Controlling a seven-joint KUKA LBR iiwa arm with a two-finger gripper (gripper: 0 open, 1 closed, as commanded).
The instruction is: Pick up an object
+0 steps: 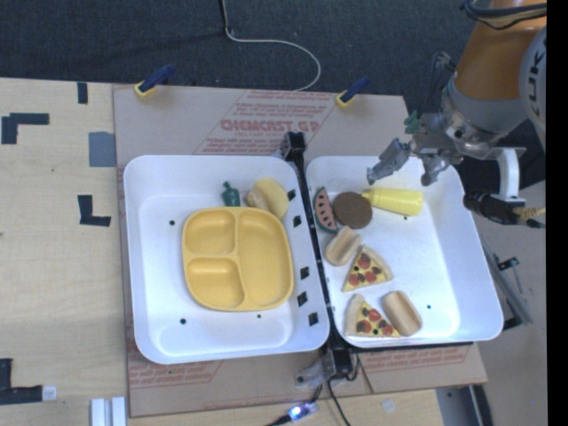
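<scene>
Fingers spread and holding nothing, the gripper (410, 167) hangs over the right bin (470, 273), just above a yellow corn cob (397, 201) lying beside a brown cookie (351, 209). A clean pick likely means dropping straight down to straddle the cob across its narrow width, clear of the cookie. Both white bins sit on cardboard (257, 122) clipped to a wooden bench.
</scene>
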